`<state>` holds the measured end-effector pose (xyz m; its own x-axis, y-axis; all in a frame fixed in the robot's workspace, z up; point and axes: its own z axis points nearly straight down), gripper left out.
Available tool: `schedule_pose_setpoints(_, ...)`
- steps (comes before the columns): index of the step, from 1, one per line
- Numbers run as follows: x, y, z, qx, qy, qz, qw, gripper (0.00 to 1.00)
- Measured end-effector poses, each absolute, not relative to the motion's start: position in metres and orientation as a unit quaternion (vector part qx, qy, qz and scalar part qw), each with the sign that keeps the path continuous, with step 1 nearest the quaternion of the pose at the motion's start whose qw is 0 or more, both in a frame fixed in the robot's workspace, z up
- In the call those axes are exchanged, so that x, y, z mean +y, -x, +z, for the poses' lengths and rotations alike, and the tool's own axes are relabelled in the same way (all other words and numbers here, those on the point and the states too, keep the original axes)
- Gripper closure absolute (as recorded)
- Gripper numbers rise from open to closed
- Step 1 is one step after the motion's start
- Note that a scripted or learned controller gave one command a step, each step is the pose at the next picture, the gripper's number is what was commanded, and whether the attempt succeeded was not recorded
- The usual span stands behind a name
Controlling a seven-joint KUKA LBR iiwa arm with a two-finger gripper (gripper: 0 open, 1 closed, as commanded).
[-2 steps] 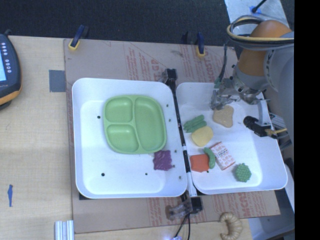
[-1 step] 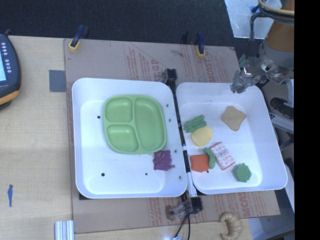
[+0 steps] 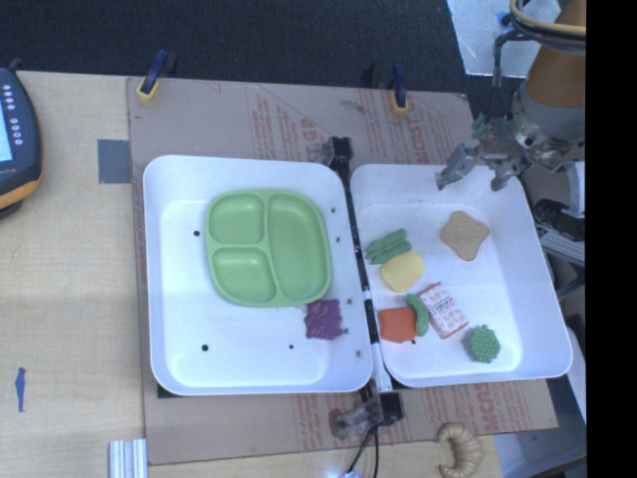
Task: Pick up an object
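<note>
Holding 6 items, R bin; L bin has 1 plate, 1 purple bit. Gripper apart, empty. Wood bench.

In the right bin we see a tan cookie lying flat far right, green beans beside a yellow lump, a red packet, a carrot and broccoli nearer.

The wooden bench bears a cardboard sheet, a grey-orange handset, and two white bins side by side.
</note>
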<state>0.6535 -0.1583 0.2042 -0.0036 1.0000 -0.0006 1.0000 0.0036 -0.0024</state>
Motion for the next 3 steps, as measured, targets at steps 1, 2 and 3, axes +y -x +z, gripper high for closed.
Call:
schedule_pose_setpoints(1,-0.199,-0.624,0.143,-0.707,0.707,0.0040,0.003,0.00)
schedule_pose_setpoints(2,-0.200,-0.612,0.089,-0.709,0.706,0.0031,0.003,0.00)
schedule_pose_setpoints(3,-0.211,-0.639,0.093,-0.709,0.705,0.0002,-0.001,0.00)
